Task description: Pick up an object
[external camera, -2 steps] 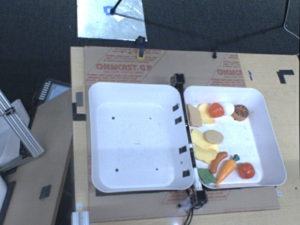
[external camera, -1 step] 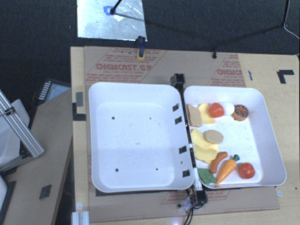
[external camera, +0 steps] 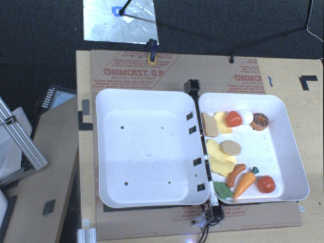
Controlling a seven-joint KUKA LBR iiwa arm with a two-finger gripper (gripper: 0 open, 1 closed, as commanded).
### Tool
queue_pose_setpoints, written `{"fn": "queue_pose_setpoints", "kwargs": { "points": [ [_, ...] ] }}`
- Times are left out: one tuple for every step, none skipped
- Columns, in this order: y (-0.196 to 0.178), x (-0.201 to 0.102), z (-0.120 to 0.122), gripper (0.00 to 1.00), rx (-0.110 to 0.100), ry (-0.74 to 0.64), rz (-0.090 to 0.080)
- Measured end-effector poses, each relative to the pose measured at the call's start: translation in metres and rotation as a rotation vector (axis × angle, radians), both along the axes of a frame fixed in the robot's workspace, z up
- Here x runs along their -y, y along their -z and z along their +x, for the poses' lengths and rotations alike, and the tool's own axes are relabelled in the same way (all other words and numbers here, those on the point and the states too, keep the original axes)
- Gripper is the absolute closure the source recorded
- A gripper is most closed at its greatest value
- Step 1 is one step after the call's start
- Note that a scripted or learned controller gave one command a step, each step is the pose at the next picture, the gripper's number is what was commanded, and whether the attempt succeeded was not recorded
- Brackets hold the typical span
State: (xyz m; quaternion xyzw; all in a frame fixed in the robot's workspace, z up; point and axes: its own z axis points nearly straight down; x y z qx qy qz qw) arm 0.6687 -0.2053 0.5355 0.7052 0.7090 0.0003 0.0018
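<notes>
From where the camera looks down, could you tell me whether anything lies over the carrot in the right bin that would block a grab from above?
Nothing visible lies over the carrot. It rests near the front of the right bin, top side exposed. Close neighbours crowd it, though: a sausage along its left side and a red tomato just to its right.

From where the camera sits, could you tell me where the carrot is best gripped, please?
Probably across the middle of the carrot's orange body, from above. It lies slanted, green top up-right, the sausage close along its left, so the jaws should straddle its width.
</notes>
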Motion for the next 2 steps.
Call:
{"fn": "queue_pose_setpoints", "kwargs": {
  "points": [
    [0.0,-0.0001,0.0,1.0,0.0,0.0,0.0],
    [0.0,-0.0001,0.0,1.0,0.0,0.0,0.0]
  ]
}}
